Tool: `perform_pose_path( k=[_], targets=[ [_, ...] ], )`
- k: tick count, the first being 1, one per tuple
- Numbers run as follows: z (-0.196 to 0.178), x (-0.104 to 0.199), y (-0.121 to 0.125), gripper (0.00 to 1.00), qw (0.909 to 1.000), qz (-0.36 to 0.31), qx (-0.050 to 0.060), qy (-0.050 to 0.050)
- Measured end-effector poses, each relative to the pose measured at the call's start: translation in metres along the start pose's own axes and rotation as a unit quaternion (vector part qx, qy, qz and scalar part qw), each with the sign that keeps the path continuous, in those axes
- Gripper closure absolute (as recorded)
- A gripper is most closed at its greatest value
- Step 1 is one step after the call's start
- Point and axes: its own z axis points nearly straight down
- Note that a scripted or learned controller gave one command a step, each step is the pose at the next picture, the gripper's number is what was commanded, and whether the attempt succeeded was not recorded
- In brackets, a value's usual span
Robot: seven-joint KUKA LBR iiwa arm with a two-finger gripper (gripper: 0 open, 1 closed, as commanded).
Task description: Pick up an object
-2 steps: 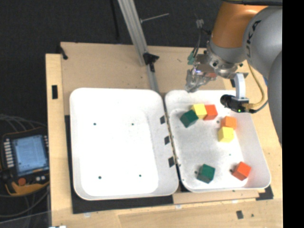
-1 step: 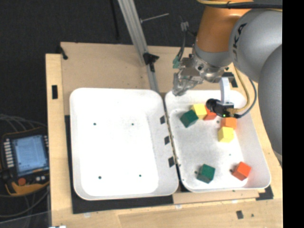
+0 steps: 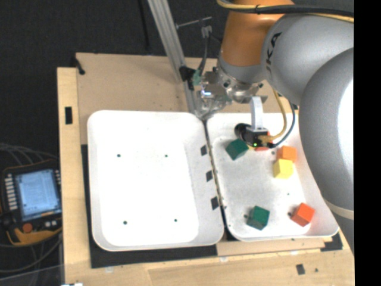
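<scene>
Robot gripper (image 3: 205,100) poised over the bins' dividing edge; whether it is open cannot be told.
A green block (image 3: 236,149) lies nearby in the right bin (image 3: 250,183); it is judged light and rigid, best gripped across opposite faces.

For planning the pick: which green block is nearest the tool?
The upper green block, just below the tool; the lower green block sits by the bin's front edge.

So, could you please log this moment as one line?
gripper at far edge of right bin, by the divider | nothing seen held | in bin: far green block, near green block, orange block, yellow block, red-orange block
</scene>
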Motion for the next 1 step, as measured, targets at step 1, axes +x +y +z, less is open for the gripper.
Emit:
perform_pose_path(
  k=[1],
  targets=[
    [0.0044, 0.0468, -0.0203, 1.0, 1.0, 0.0, 0.002, 0.0]
  ],
)
